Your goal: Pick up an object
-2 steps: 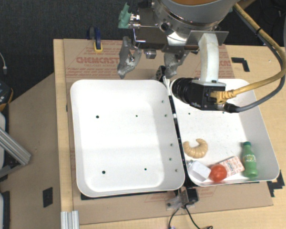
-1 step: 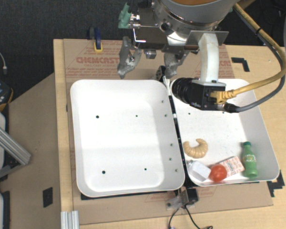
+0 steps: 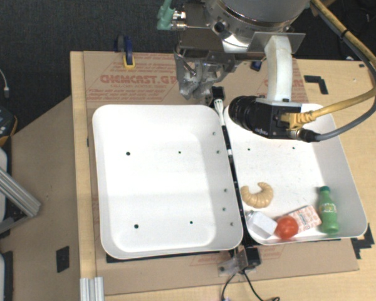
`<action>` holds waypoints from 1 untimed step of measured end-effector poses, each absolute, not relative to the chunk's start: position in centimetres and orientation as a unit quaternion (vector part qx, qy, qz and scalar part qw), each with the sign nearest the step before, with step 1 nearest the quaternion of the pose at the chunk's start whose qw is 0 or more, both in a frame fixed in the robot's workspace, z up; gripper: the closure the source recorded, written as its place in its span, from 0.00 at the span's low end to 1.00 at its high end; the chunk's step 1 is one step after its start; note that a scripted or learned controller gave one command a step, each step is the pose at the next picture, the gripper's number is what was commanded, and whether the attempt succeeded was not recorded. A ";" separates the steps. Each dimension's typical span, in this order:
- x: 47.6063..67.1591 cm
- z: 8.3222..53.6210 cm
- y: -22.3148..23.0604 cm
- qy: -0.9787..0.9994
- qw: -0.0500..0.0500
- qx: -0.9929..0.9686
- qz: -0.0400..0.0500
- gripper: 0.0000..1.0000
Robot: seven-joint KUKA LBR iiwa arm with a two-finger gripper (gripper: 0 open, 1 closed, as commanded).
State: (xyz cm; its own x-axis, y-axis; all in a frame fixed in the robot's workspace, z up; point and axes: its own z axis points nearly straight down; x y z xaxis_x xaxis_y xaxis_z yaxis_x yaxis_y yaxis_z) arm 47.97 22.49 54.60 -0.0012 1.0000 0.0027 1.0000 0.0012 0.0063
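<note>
1. Nearest the camera, a small black clamp (image 3: 249, 257) with a trailing cable sits at the bench edge, just below the seam between the two bins.
2. Right bin (image 3: 301, 162), near corner: a red tomato (image 3: 287, 227) touches a white packet with red print (image 3: 306, 217). A small white piece (image 3: 259, 223) lies just to the tomato's left, against the near wall.
3. Green bottle (image 3: 328, 209), beside the packet at the bin's right wall, with its cap end pointing to the far side.
4. Croissant (image 3: 258, 194), pale brown and curved, lying a little farther in, near the wall shared with the other bin and apart from the tomato group.
5. Left bin (image 3: 156, 168), white and shallow, with small dark dots on its floor.
6. Gripper (image 3: 197, 85), beyond the far rims of both bins and above the seam between them, well apart from the croissant, tomato, packet and bottle. Nothing is seen in its grasp, and it cannot be told whether it is open or closed.
7. Cardboard sheet (image 3: 144, 77) with red lettering, lying under both bins. A blue-and-yellow clamp (image 3: 128, 51) stands at its far edge.
</note>
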 end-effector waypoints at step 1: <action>47.9 47.0 22.4 0.706 -0.002 0.708 -0.005 1.00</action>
State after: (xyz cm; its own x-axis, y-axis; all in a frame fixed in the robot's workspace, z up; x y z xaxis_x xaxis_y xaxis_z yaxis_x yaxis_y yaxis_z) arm 47.85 22.42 47.03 0.0017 1.0000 -0.0049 0.9999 -0.0018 -0.0102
